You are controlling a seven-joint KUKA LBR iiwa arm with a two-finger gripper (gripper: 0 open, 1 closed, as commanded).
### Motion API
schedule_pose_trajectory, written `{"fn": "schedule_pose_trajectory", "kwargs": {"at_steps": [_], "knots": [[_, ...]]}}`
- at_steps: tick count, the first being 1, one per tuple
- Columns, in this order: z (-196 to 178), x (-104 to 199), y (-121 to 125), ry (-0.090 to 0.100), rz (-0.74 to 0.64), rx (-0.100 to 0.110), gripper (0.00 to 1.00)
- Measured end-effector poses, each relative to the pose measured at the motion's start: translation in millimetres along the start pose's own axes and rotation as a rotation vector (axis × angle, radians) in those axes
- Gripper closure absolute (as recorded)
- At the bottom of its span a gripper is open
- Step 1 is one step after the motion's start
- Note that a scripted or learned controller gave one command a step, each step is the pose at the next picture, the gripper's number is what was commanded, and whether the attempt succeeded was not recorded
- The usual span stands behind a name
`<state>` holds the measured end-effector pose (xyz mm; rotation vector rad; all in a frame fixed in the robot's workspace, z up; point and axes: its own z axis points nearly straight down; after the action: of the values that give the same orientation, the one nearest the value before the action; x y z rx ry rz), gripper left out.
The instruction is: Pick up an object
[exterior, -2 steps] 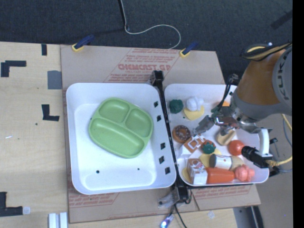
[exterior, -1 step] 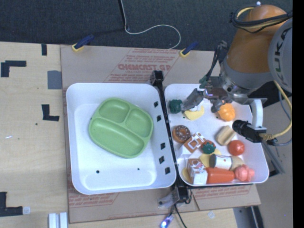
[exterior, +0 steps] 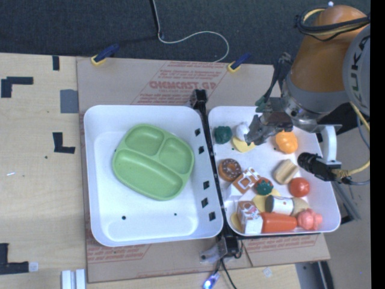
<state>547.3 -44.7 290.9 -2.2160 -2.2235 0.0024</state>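
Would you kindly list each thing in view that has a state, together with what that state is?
gripper: low over the right bin's upper part, by the yellow piece.
green divided plate: lying flat in the left bin, nothing on it.
left bin: holds the plate.
right bin: crowded with toy food.
orange carrot toy: lying on its side by the front wall.
donut toy: flat, near the divider.

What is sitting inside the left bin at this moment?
The left bin holds one green divided plate, lying flat toward its upper half, its compartments bare. A few small dark specks mark the bin floor below it. Whatever is under the plate is covered.
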Motion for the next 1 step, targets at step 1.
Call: {"fn": "schedule_pose_trajectory", "kwargs": {"at_steps": [1], "knots": [[38.6,43.8,-32.6,0.000,0.000,0.004,1.00]]}}
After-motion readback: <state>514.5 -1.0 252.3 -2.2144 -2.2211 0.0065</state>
